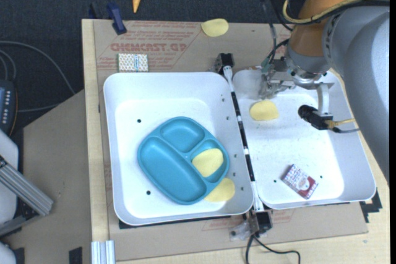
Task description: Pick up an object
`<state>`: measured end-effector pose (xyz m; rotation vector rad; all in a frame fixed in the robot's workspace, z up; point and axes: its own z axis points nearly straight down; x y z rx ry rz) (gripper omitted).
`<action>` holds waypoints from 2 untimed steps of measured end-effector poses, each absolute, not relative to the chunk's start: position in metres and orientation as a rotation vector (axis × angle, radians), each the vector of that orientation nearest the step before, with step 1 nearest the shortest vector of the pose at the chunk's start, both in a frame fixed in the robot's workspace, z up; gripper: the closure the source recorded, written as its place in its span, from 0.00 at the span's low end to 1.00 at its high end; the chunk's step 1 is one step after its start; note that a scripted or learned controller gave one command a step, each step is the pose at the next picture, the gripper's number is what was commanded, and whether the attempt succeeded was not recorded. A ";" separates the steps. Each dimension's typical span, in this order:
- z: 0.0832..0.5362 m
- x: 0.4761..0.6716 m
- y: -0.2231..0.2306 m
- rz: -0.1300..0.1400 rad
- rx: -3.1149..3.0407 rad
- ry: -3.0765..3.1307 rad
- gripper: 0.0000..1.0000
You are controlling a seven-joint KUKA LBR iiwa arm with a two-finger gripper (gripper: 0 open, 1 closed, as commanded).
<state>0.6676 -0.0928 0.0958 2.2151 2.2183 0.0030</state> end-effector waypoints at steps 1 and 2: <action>0.095 0.667 -0.093 0.002 2.215 2.219 0.00; 0.084 0.640 -0.091 -0.002 2.223 2.222 0.00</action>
